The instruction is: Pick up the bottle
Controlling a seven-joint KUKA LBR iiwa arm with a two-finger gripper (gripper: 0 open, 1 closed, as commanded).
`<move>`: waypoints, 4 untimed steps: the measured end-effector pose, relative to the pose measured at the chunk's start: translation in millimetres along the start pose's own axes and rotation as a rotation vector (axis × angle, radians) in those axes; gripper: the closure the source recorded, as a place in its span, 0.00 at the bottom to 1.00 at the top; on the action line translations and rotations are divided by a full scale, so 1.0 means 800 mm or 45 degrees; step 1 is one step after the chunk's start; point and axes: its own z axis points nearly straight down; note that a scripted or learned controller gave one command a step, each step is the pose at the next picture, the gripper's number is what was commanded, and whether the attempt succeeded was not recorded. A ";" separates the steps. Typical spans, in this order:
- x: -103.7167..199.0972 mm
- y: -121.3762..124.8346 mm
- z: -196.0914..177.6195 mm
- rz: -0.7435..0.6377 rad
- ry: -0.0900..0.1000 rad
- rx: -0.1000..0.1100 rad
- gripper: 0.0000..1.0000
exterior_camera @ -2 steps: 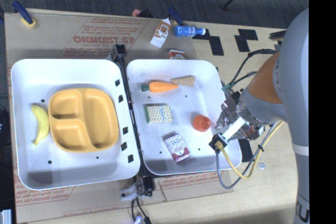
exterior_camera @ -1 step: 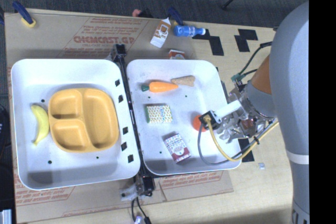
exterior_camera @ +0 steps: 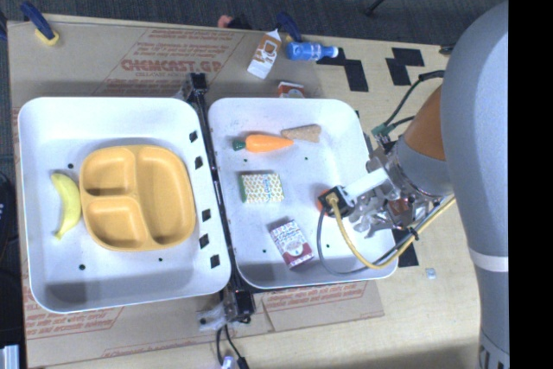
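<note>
Reaching in from the right, the KUKA arm (exterior_camera: 484,143) had its gripper (exterior_camera: 380,216) low over the right edge of the right bin (exterior_camera: 346,112), beside a small orange-and-black part of its own tooling and a loop of yellow cable (exterior_camera: 363,253) that drooped onto the bin floor. Whether the jaws were open or closed could not be told, since wrist hardware and cabling crowded that spot; nothing was visibly between them.

The bottle (exterior_camera: 308,52), blue with a pale cap, lay on its side on the cardboard behind the right bin, outside both bins and well apart from the gripper. A small carton (exterior_camera: 264,54) lay just beside it, and a blue clamp (exterior_camera: 288,26) stood close behind, so an approach there would probably need care to close on the bottle alone. Lying flat, it would likely roll if nudged.

Inside the right bin sat 4 loose items: a carrot (exterior_camera: 266,143), a tan bread-like piece (exterior_camera: 301,133), a green patterned block (exterior_camera: 261,187) and a red-and-white packet (exterior_camera: 291,242). The left bin (exterior_camera: 52,272) held a yellow 3-compartment tray (exterior_camera: 138,194) with a banana (exterior_camera: 66,203) just beside it. By this judgement the pick had not begun: the gripper was over the wrong area and would have to travel back over the bin's far wall.
</note>
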 end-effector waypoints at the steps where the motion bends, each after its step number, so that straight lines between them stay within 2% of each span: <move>1: -0.008 0.036 -0.029 0.017 0.000 -0.002 1.00; 2: -0.003 0.012 0.028 0.013 -0.001 0.000 1.00; 3: -0.008 0.036 0.021 0.018 0.000 -0.001 1.00; 4: 0.011 -0.052 0.007 -0.254 -0.002 0.000 1.00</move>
